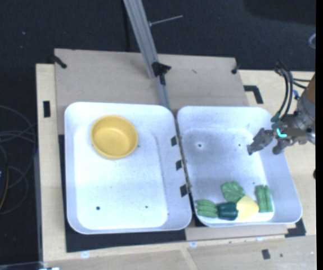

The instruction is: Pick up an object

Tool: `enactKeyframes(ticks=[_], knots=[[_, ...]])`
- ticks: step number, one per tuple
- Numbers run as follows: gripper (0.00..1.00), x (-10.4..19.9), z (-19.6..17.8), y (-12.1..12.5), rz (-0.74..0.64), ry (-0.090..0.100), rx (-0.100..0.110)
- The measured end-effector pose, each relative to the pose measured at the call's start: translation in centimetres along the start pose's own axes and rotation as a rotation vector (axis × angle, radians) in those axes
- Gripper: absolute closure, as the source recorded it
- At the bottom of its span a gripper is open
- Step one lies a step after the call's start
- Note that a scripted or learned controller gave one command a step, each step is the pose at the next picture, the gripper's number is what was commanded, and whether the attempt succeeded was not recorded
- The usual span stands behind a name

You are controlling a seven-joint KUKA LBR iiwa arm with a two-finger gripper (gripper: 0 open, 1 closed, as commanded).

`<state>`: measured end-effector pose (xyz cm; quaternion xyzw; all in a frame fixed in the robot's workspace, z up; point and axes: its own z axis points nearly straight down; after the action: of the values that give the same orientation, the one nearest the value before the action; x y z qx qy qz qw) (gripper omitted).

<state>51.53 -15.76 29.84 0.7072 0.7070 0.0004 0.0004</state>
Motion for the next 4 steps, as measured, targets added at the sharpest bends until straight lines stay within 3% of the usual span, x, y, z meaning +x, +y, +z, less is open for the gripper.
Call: enactKeyframes(ticks=[1,4], knots=[[0.0,0.0,0.0,0.0,0.0,0.0,0.0],[0.0,-1.1,15.7,-0.4,0.001,0.001,0.006]])
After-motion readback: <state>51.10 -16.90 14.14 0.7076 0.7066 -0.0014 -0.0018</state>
